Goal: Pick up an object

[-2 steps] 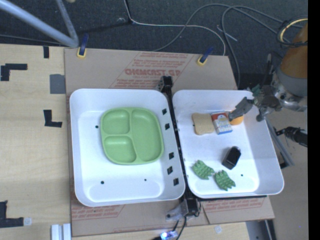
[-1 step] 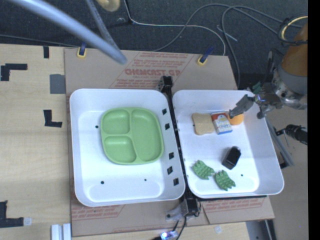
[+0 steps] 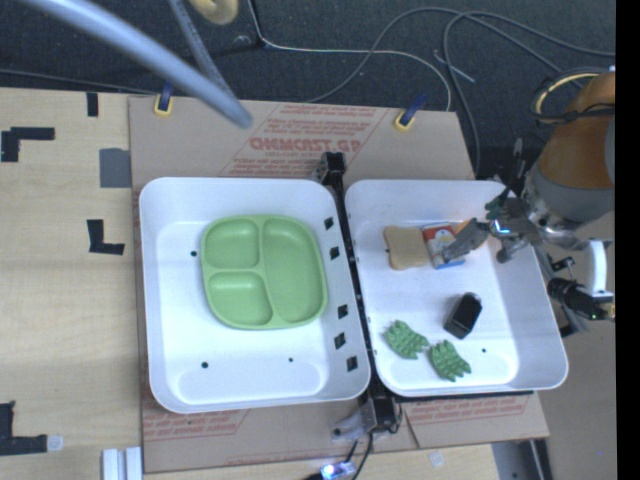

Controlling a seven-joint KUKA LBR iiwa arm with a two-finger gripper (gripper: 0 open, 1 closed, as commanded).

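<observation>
Nearest the camera, a blurred grey pole (image 3: 130, 43) slants across the upper left, above the bench. Below it sit two shallow white bins side by side.

Start at the gripper (image 3: 462, 243). It reaches in from the right, low over the right bin (image 3: 520, 363), at the end of a grey arm (image 3: 570, 183) with an orange band. Its tip sits against a small packet with red and blue print (image 3: 440, 238). Whether the fingers are apart or closed on the packet cannot be told; the tip is small and smeared.

Just beyond the packet, farther left of the gripper, lies a tan sponge-like block (image 3: 404, 249), touching the packet. Its long axis seems to run left to right, roughly in line with the gripper's reach.

Nearer the camera than the gripper lies a small black object (image 3: 463, 314), tilted. Farther that way, two green leafy pieces (image 3: 405, 339) (image 3: 449, 361) lie near the bin's front edge.

Well to the left, in the left bin (image 3: 165, 298), rests a green divided plate (image 3: 264, 271).

The packet looks the likeliest pick, being directly under the tip.
</observation>
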